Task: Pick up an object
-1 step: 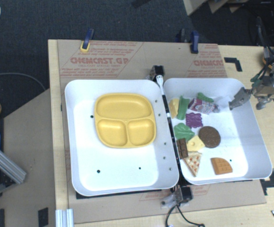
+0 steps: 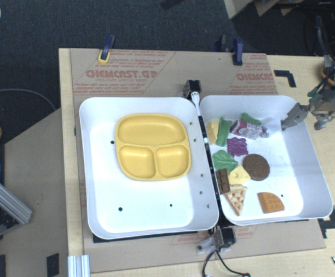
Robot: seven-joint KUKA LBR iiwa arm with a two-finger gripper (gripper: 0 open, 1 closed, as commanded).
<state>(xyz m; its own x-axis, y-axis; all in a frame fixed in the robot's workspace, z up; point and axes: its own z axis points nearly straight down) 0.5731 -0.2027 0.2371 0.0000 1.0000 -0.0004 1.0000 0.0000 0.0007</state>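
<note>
Camera view: claw [image 2: 290, 120] state unclear, near round brown cookie [image 2: 256, 167] w/ dark ridged top.

We see even, bright overhead light; the white bins [image 2: 98, 154] glare slightly, shadows stay soft, the dark floor [image 2: 40, 16] is dim, and focus is mildly soft throughout

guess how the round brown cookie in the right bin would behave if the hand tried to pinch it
The round brown cookie looks flat and low, so it probably won't roll, but fingers may struggle to get under its edge. It seems rigid, likely light toy food. Pushed, it would probably slide on the smooth right bin floor.
</note>
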